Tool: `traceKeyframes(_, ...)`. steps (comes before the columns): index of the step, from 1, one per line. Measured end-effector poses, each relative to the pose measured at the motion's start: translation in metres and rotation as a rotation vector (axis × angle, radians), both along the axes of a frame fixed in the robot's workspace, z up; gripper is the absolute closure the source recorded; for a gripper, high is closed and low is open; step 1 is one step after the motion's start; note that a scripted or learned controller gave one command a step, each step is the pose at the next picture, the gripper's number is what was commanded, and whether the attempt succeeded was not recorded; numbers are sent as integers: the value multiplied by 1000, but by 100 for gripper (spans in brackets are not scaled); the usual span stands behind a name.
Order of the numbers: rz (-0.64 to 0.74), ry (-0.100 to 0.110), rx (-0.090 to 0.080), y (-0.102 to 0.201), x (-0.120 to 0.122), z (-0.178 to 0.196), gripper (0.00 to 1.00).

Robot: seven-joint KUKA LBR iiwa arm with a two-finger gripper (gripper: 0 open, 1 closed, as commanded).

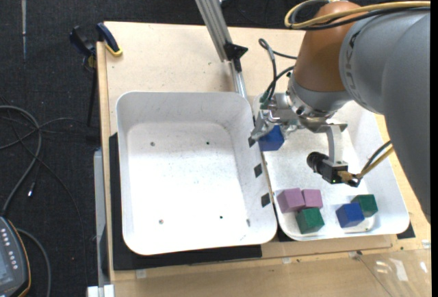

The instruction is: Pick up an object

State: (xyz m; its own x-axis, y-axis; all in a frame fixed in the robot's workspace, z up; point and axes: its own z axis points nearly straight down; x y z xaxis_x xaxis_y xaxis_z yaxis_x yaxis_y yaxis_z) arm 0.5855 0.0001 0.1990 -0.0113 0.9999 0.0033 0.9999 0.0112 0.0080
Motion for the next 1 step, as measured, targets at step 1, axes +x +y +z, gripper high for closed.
traceKeyframes(1, -2, 11, -1, 61, -21, -4, 100)
